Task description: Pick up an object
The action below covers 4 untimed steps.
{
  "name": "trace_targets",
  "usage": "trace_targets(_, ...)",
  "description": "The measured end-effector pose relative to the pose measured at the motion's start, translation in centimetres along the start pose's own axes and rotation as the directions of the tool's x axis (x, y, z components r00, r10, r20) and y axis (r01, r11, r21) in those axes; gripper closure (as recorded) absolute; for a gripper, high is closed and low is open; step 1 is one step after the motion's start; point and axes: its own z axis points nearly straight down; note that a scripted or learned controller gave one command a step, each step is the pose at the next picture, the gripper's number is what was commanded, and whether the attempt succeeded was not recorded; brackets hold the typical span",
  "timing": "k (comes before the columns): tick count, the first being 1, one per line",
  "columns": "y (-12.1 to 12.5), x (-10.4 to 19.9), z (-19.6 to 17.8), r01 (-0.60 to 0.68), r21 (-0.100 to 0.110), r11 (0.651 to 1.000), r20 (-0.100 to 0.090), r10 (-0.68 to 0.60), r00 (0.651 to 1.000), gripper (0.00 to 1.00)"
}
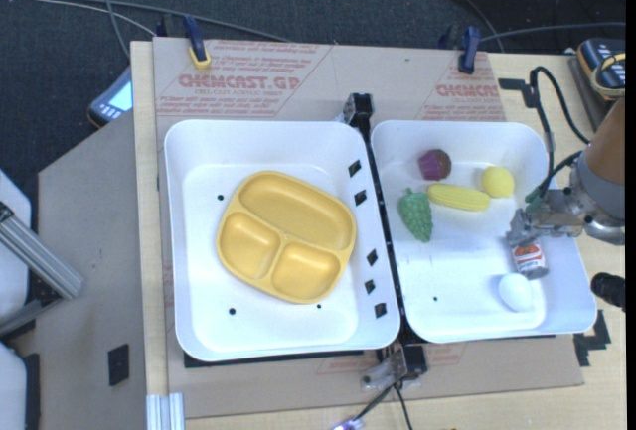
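Gripper (525,237) low over small red-labelled can (531,260) near right bin's (477,132) right wall, can't tell if claw's open or shut, and imo can could tip or skid into white egg-shaped obj (516,292).

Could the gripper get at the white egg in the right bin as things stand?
Probably yes. The gripper hangs over a small can just beside the egg, which lies alone with nothing on top; only the can and the right bin's wall are close.
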Motion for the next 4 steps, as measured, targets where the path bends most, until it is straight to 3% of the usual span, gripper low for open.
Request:
trace_targets(1,-0.3,-0.6,-6.1,-0.001,-0.002,1.0,0.001,0.001,1.0,1.0)
trace_targets(2,-0.2,-0.6,-6.6,-0.001,0.003,1.0,-0.001,0.001,1.0,1.0)
trace_targets(4,5.0,10.1,-5.9,0.005,0.004,1.0,-0.004,-0.005,1.0,1.0)
